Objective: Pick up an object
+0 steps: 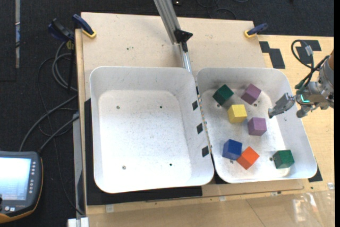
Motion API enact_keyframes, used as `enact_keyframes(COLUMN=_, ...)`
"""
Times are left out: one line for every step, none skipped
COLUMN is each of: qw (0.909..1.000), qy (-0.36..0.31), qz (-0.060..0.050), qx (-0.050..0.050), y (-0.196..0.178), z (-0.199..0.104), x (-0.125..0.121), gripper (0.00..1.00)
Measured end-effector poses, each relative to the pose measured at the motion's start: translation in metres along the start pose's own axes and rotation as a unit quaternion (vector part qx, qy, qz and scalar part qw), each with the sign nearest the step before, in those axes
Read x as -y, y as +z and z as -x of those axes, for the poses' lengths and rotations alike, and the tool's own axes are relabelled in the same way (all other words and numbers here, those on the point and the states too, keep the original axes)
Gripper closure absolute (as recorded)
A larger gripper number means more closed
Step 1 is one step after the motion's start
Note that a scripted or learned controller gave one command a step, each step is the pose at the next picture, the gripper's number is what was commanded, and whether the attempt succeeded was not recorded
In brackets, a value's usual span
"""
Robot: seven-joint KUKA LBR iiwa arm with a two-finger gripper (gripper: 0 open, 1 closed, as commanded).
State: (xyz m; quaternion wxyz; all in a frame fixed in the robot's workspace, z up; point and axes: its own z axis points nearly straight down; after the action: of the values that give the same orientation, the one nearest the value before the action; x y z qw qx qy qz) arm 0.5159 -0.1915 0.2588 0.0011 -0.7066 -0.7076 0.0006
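Observation:
Several cubes lie in the right bin (240,69): a dark green one (223,94), a purple one (251,93), a yellow one (237,112), a second purple one (257,125), a blue one (232,149) touching an orange one (248,157), and a green one (283,158) at the front right corner. My gripper (292,108) hangs over the bin's right wall, to the right of the second purple cube and apart from it. It is open, and nothing sits between its fingers (279,106).
The left bin (143,130) sits beside the right one, and they meet along a shared edge with black marks (201,127). A slanted metal pole (162,0) rises from behind the bins. Cables and a tablet (16,181) lie off the bench to the left.

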Motion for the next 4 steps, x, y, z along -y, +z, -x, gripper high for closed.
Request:
enact_keyframes(qw=1.0, qy=0.0, qz=0.001, qx=0.001, y=-0.001, z=0.0, x=-0.001, gripper=0.0)
enact_keyframes(qw=1.0, qy=0.001, qz=-0.002, qx=0.0, y=0.057, z=0.008, x=-0.004, gripper=0.0)
enact_keyframes(qw=1.0, qy=0.001, qz=-0.001, qx=0.0, y=0.104, z=0.015, x=-0.004, gripper=0.0)
enact_keyframes(qw=1.0, qy=0.001, qz=-0.001, qx=-0.001, y=0.158, z=0.014, x=-0.003, gripper=0.0)
